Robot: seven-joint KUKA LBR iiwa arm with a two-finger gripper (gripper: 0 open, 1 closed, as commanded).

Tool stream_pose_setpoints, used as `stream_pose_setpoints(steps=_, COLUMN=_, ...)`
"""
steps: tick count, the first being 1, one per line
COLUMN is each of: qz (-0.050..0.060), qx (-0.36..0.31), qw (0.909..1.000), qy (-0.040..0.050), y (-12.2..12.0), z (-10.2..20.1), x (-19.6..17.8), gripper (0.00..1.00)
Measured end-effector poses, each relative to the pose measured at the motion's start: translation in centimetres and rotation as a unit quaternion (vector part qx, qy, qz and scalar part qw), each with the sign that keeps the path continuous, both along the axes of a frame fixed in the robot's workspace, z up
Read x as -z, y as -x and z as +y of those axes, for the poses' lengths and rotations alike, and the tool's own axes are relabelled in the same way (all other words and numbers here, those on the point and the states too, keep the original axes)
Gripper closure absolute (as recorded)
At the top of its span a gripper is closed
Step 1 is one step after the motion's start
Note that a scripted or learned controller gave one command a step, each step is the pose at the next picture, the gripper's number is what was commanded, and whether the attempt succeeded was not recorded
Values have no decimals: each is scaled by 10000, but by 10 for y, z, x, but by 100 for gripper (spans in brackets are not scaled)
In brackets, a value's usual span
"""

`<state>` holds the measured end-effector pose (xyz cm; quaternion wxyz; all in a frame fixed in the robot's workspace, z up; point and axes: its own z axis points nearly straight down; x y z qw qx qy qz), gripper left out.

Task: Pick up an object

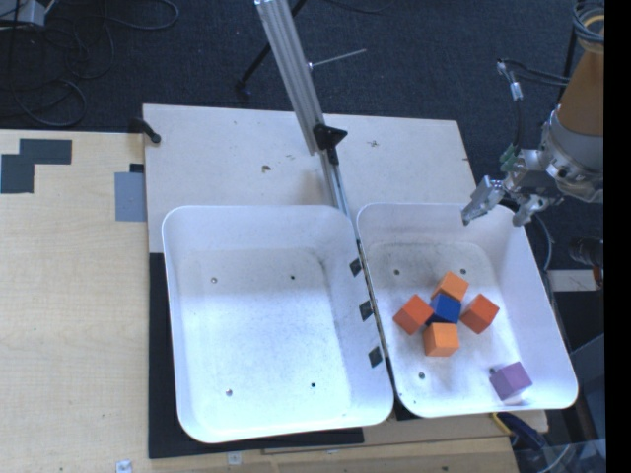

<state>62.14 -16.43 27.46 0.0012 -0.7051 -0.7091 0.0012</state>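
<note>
Two white bins sit side by side on the counter (237, 156), and everything to grab lies in the right bin (547, 313). The claw (503, 200) hangs over its far rim, fingers spread, holding nothing. Four orange blocks (441, 338) crowd a blue block (446, 308): small, rigid, likely light. The lone purple block (510, 379) looks easiest, pinched across flat sides.

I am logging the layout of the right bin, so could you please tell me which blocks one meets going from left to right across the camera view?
Orange block → blue block → orange block → purple block. Two further orange blocks overlap the blue one in this direction, so I leave them out.
</note>
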Motion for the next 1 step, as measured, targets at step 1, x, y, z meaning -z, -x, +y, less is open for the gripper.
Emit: stream_pose_setpoints(steps=1, qz=10, qx=36, qw=10000, qy=-4, y=13, z=6, x=25, gripper=0)
